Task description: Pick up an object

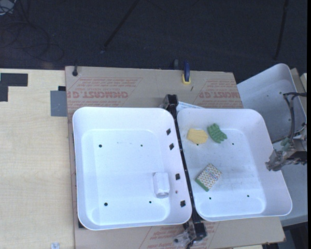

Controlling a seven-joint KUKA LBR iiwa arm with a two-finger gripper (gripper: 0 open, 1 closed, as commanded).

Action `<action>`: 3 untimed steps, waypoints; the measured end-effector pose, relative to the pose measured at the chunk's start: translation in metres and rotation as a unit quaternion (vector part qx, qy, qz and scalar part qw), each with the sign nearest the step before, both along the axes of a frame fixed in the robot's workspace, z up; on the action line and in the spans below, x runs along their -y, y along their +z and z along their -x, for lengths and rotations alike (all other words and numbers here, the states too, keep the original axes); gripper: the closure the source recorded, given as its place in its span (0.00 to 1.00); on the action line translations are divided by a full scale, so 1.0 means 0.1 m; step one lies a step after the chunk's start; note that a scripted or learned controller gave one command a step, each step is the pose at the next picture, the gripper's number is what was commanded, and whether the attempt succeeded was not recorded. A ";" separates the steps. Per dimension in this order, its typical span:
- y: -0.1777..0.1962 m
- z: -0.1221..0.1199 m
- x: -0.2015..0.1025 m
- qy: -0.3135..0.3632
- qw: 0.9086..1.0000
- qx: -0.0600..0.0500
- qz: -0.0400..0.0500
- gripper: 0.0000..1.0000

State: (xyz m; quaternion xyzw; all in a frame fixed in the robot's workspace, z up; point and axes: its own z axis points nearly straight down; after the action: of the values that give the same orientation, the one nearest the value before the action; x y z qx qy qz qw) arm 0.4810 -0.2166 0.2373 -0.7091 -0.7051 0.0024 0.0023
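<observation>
Hand (280, 158) at right bin's (272, 201) edge, apart from objects (209, 177).

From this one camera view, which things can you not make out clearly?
- The hand, at the right edge beyond the right white bin: small, blurred, so its grip is unreadable.
- The small white cylinder-like object in the left white bin: white on white, its shape is unclear.
- The checkered green-and-white square packet: its print is too small to read.

Two white bins, left bin (88, 139) and right bin (259, 134), sit side by side on a printed cardboard sheet (124, 90) over a pale wooden bench (26, 165); a blue-and-yellow clamp (186, 74) grips the sheet's far edge.
</observation>
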 end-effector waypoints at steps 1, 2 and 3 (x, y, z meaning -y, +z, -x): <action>0.05 -1.02 -0.68 0.008 1.000 0.005 -0.001 1.00; -0.09 -0.15 -0.81 0.002 1.000 -0.002 -0.002 1.00; 0.58 -0.52 -1.51 0.007 1.000 0.006 -0.001 1.00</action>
State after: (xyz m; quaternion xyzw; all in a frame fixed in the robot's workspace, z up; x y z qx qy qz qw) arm 0.5325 -0.0652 0.2951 -0.7042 -0.7100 -0.0022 -0.0011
